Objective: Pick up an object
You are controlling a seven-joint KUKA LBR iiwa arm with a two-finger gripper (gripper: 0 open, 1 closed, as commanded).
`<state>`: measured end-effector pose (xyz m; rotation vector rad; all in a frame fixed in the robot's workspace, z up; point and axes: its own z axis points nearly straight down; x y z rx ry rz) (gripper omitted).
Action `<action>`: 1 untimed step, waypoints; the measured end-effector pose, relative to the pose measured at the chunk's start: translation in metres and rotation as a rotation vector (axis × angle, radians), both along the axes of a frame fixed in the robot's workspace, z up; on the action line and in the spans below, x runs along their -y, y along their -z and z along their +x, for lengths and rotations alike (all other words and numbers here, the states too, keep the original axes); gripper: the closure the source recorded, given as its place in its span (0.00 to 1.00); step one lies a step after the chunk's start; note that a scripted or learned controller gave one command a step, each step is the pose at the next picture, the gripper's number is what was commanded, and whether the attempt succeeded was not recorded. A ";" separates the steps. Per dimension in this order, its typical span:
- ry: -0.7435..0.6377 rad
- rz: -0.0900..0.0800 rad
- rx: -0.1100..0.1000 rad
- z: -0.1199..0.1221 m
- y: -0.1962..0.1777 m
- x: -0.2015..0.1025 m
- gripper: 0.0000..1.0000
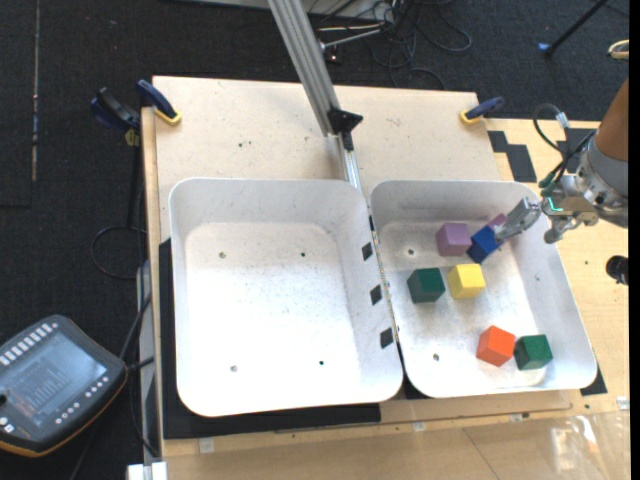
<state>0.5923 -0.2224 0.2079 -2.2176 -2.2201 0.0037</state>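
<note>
The right bin (570, 298) holds several cubes: a purple cube (453, 238), a blue cube (483, 244), a dark green cube (426, 285), a yellow cube (466, 280), an orange cube (496, 346) and a second green cube (533, 351). My gripper (531, 231) hangs over the bin's far right corner, open. Its left finger (517, 219) slants down towards the blue cube, and the tip sits right beside that cube's upper right edge. Nothing lies between the fingers.
The left bin (200, 268) sits beside the right one. A slanted metal pole (305, 48) rises from the back of the bench. Clamps (160, 103) (480, 110) sit on the far corners, and a teach pendant (50, 380) lies at the lower left.
</note>
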 end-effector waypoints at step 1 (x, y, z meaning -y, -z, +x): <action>-0.002 -0.001 0.003 0.001 -0.003 0.000 0.00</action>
